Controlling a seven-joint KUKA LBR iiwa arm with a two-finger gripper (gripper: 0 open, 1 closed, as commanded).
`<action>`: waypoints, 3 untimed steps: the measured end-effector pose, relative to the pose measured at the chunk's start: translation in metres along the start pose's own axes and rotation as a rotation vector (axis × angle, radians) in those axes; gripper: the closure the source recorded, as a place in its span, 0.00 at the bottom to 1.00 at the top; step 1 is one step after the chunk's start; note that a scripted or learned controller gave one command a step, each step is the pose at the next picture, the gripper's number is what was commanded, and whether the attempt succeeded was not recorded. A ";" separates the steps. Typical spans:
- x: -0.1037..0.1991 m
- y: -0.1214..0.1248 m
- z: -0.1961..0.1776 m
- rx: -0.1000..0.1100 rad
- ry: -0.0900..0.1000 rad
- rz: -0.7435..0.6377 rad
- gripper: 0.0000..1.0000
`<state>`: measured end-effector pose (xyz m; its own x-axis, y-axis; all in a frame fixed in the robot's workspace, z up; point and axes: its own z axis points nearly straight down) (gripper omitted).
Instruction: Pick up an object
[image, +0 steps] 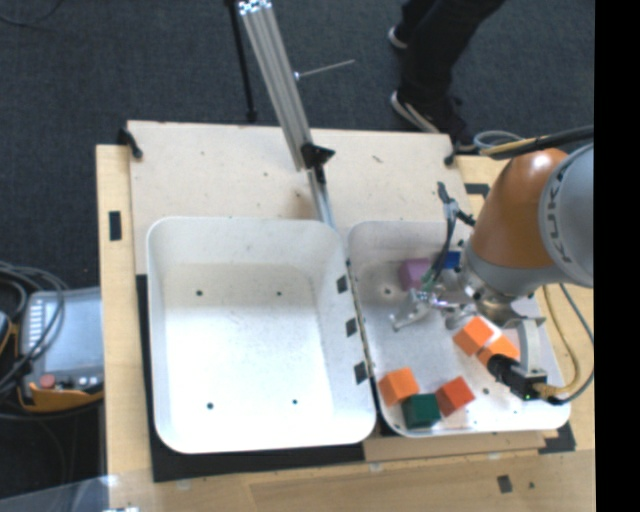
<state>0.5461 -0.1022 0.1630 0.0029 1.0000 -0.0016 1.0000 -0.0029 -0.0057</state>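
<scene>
Green block (421, 410): lower edge of the right bin (385, 250), touching an orange block (400, 384).
Gripper (412, 312): frame centre-right; jaws narrow, holding nothing.
Purple object (414, 272): just beyond; you should centre over it before descending.

Bright, even overhead light; slightly soft focus.

Left bin (180, 300) lies open; blocks (425, 395) crowd the right bin's (375, 260) near, possibly cramped, corner.
</scene>
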 end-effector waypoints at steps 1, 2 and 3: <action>0.006 0.004 0.048 -0.001 0.001 0.004 0.00; 0.006 0.006 0.034 -0.011 0.003 0.010 1.00; 0.010 0.005 -0.029 -0.012 0.001 -0.006 1.00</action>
<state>0.5516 -0.0919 0.1915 -0.0033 1.0000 -0.0006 1.0000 0.0033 0.0063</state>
